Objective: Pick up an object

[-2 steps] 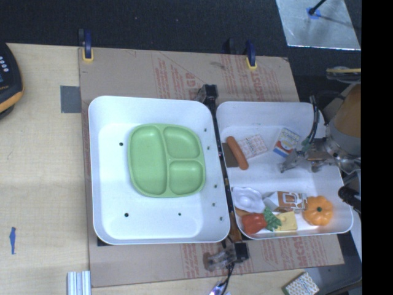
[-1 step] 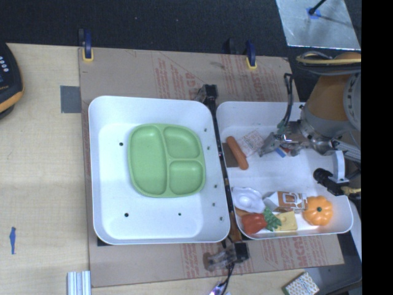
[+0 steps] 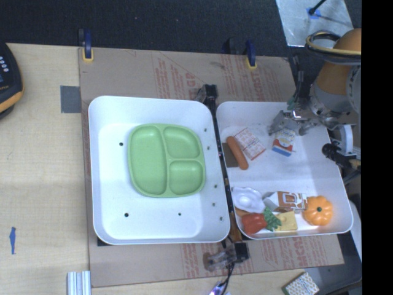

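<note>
My gripper [image 3: 286, 126] hangs over the far part of the right bin [image 3: 324, 172], open, with nothing between its fingers. Just in front of it lies a small red, white and blue carton [image 3: 283, 146]. To its left are a white and red packet [image 3: 250, 142] and a brown sausage [image 3: 237, 152]. Along the bin's near edge sit a white egg piece [image 3: 247, 199], a red vegetable with green leaves [image 3: 255, 222], a yellow cheese slice [image 3: 287, 220], a small brown and white box [image 3: 290, 200] and an orange pumpkin [image 3: 318, 210].
The left bin [image 3: 110, 165] holds a green divided plate [image 3: 166, 160]. The grey arm [image 3: 334, 72] comes in from the upper right, over the right bin's far corner. A black clamp [image 3: 209, 93] sits between the bins at the back.
</note>
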`<move>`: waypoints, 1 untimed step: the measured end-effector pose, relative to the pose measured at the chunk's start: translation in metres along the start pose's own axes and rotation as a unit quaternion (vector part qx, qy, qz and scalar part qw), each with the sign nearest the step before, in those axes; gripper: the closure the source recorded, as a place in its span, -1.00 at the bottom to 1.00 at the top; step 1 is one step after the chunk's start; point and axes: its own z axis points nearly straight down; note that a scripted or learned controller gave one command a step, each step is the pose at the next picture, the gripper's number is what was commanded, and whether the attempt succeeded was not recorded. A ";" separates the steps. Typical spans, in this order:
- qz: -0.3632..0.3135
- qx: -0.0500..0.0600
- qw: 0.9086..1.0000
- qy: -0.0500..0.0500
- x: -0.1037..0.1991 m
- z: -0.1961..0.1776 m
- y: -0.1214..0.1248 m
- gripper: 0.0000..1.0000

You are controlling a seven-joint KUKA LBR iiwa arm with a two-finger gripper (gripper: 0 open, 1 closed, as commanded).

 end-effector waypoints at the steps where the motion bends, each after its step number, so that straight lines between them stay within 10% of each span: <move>1: 0.001 0.005 1.000 0.001 -0.007 0.001 -0.027 -1.00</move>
